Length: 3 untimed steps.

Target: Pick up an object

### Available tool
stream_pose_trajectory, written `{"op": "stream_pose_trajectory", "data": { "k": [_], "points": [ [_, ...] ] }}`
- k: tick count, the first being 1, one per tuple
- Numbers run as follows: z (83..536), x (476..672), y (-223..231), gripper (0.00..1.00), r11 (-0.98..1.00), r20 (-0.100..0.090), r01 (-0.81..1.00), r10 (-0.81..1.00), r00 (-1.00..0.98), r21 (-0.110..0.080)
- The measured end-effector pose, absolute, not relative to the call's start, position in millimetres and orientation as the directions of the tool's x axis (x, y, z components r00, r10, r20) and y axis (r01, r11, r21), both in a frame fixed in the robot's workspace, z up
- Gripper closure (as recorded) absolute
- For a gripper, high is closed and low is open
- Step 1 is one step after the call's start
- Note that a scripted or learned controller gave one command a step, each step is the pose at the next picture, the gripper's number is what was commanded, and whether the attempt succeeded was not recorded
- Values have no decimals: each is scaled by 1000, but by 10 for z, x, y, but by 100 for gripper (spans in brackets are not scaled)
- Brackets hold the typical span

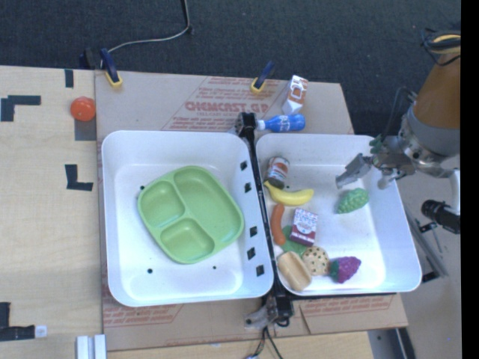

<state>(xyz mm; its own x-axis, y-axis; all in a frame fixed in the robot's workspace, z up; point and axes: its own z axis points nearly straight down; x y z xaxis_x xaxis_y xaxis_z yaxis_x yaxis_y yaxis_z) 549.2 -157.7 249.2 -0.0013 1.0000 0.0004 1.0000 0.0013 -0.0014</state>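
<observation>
The claw [358,172] hangs over the right bin [389,223] near its far right corner; how wide it stands I cannot tell, and nothing shows between its tips. A green bumpy toy [352,200] lies just below it. Left of the claw lie a banana [290,195] and a small can [278,170]. Farther left, the other bin holds a green tray [191,213].

A light wooden bench [45,223] fills the frame's left and lower part, bearing a brown printed cardboard sheet [202,107]. On the cardboard sit two shallow white bins [120,200], a blue-and-white bottle [284,123] and a small orange-and-white carton [297,92]. An orange ball [83,109] lies at upper left.
</observation>
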Motion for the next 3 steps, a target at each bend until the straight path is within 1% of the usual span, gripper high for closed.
{"op": "stream_pose_trajectory", "data": {
  "k": [1,2,3],
  "points": [
    [1484,5846,-1041,0,2,1,1000,1000,-2,-5],
    [862,6066,-952,0,1,-2,1000,1000,-1,2],
    [855,6614,-999,0,2,-1,1000,1000,-2,3]
  ]
}}
